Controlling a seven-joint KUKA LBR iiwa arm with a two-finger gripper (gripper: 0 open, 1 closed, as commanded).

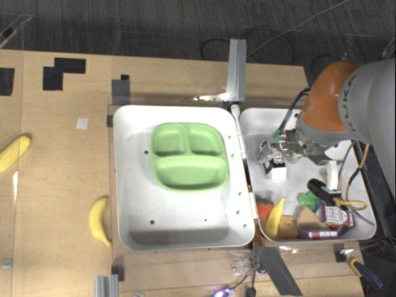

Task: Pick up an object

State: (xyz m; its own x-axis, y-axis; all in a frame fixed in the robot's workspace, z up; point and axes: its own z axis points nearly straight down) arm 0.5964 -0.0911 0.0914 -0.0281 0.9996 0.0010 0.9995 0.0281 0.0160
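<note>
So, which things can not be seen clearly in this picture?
- Gripper, camera view: small and blurred, so finger state cannot be told.
- Pile of objects in the right bin: overlapping and too small to name each one.
- Corn cob: cut off by the left edge.
- Arm: cut off by the right edge.

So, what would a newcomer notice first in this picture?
First the green tray, lying alone in the left bin. Then the grey arm with its orange band, reaching from the right over the right bin, whose near end holds a heap of small things. A banana lies on the bench beside the left bin.
</note>
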